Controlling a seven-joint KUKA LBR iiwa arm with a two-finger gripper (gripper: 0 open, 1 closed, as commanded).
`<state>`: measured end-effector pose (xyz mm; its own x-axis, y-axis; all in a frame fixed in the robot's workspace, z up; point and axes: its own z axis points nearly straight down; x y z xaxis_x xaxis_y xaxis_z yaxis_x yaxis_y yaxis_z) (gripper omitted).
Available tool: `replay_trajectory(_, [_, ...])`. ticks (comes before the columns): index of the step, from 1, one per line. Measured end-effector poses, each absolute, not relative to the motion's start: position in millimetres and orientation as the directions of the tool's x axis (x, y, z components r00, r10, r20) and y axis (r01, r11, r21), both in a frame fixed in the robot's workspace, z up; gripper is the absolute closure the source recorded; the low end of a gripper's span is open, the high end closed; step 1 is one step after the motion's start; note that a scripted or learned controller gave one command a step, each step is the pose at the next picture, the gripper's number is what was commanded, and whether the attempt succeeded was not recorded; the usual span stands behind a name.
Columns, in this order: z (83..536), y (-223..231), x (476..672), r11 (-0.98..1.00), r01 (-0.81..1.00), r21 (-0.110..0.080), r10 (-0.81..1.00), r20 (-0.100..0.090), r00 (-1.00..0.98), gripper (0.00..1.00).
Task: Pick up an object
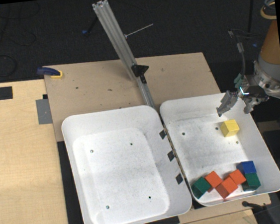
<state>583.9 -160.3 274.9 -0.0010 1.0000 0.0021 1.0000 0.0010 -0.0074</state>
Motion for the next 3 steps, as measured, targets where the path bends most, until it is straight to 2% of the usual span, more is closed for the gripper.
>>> replay_trajectory(1, [277.4, -160.5, 584.6, 0.001, 1.000, -0.003, 1.000, 0.001, -0.001, 0.00])
replay_trajectory(3, [171.6, -157.1, 574.8, -0.003, 1.000, -0.009, 1.000, 0.003, 0.003, 0.00])
